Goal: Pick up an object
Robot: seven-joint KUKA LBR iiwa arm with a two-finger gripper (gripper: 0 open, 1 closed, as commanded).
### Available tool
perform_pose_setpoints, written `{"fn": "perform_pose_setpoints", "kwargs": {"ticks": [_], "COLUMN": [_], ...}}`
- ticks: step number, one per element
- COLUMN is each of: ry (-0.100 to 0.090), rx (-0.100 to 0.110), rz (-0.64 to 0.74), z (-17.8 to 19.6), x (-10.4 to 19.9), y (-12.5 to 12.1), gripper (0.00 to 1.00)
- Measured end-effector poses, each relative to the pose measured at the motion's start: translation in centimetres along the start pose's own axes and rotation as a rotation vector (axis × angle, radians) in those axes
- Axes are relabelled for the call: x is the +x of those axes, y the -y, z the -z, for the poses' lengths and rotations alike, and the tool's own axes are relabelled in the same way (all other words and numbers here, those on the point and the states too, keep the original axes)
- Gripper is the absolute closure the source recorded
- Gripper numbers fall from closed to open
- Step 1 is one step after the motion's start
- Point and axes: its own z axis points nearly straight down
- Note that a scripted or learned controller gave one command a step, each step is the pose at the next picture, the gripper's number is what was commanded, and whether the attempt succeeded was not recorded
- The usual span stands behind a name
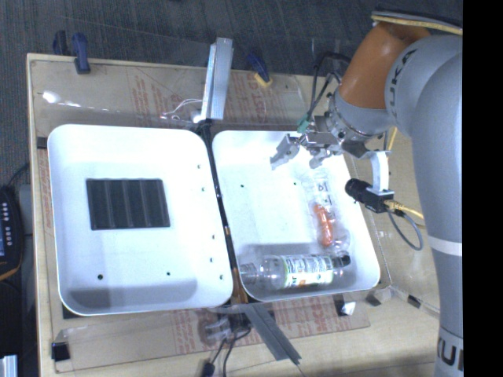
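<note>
In the right bin (251, 210) a clear plastic bottle (295, 271) with a dark cap lies on its side along the near wall. A second clear bottle (324, 210) with orange inside lies along the right wall, pointing away from the camera. My gripper (300, 152) hovers over the far right part of this bin, just beyond the top of the orange-filled bottle. Its two grey fingers are spread apart with nothing between them.
The left bin (78, 273) holds a flat dark ribbed rectangle (127, 203). A metal bar (215, 81) stands at the back between the bins. Cables and a black connector (368, 192) hang by the right bin's outer edge. Blue clamps sit on the bench's far rim.
</note>
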Motion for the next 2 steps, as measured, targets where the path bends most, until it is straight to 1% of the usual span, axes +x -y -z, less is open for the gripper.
{"fn": "perform_pose_setpoints", "kwargs": {"ticks": [1, 2], "ry": [0.002, -0.003], "rx": [0.0, 0.0], "rz": [0.021, 0.15], "z": [-3.9, -11.7], "x": [-3.6, -3.2], "y": [2.9, -0.5], "gripper": [0.0, 0.0]}}
